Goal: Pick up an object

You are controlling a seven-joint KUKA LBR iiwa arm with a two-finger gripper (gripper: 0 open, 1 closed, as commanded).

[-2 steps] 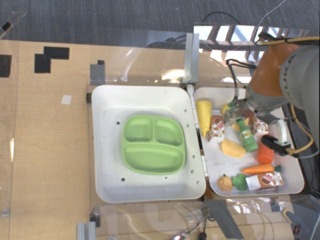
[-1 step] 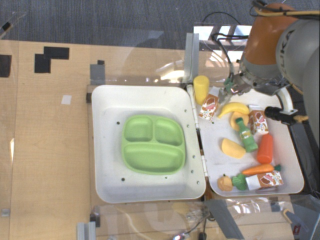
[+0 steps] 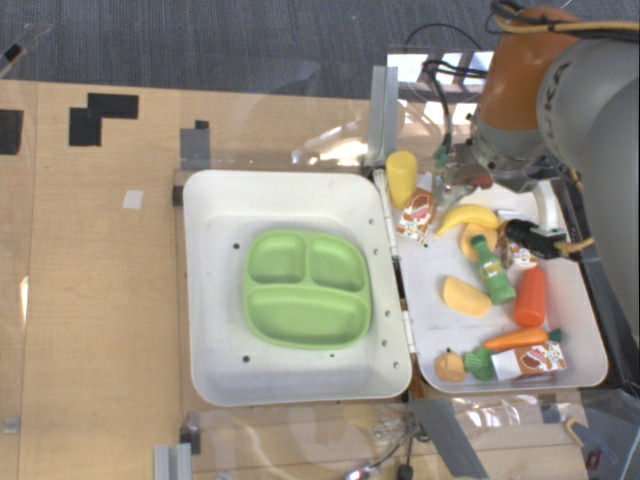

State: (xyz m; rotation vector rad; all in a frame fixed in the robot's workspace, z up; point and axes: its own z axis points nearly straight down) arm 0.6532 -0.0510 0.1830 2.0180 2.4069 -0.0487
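Observation:
The right bin (image 3: 430,308) holds several toy foods. A yellow cylinder (image 3: 401,176) stands at its far left corner, with a small printed carton (image 3: 417,216) just in front of it. A banana (image 3: 468,218) lies near the back, beside a green bottle (image 3: 490,266). A yellow wedge (image 3: 466,295) lies mid-bin. A red-orange bottle (image 3: 531,297), a carrot (image 3: 515,339) and a white carton (image 3: 530,361) sit at the right and front. My gripper (image 3: 457,180) hangs low over the bin's back, right above the banana's left end, between the yellow cylinder and the arm.
The left bin (image 3: 210,368) bears a green divided plate (image 3: 305,290) in its middle. A small tan piece (image 3: 450,366) and a green piece (image 3: 478,364) lie at the right bin's front. The grey arm (image 3: 590,88) covers the bin's back right.

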